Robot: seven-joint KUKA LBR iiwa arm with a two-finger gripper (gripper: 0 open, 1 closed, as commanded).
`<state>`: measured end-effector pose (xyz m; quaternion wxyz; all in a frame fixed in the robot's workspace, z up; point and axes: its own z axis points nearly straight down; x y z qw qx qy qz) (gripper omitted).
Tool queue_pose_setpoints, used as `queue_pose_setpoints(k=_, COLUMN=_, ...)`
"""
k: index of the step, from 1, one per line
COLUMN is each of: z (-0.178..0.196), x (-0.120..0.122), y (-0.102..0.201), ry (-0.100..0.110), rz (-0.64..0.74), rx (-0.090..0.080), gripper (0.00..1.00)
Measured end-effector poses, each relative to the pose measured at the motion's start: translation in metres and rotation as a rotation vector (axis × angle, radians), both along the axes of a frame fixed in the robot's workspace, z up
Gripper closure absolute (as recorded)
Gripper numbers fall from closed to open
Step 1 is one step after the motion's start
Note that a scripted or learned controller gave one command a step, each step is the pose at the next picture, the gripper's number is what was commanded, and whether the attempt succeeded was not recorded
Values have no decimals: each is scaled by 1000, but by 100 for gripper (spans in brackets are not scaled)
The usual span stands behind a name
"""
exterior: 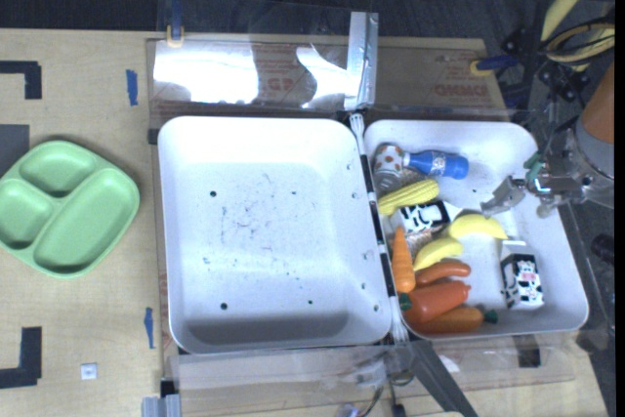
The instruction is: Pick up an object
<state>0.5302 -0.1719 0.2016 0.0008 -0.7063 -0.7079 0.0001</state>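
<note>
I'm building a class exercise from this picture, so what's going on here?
A grey robot arm reaches in from the right, its gripper above the right bin, near a yellow banana. Nothing is visibly held. That bin also holds a blue bottle, a corn cob, carrots and a small cow figure. A green divided plate sits far left.

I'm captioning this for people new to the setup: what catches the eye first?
The bright heap in the right bin: orange carrots, yellow bananas, a corn cob and a blue bottle, crowded against its left wall. Next, the pale green divided plate on the bench at far left.
</note>
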Motion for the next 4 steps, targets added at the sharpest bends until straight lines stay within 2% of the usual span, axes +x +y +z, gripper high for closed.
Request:
queue_pose_setpoints(k=1, z=82, x=-21, y=18, ry=-2, rz=-315, rx=-2, gripper=0)
queue_pose_setpoints(k=2, z=67, x=40, y=12, ry=-2, rz=-387, rx=-3, gripper=0)
queue_pose_setpoints(k=3, z=-16, x=-32, y=9, ry=0, rz=-235, rx=-1, gripper=0)
queue_pose_setpoints(k=4, z=-96, x=-27, y=-19, ry=-3, rz=-59, rx=-1, gripper=0)
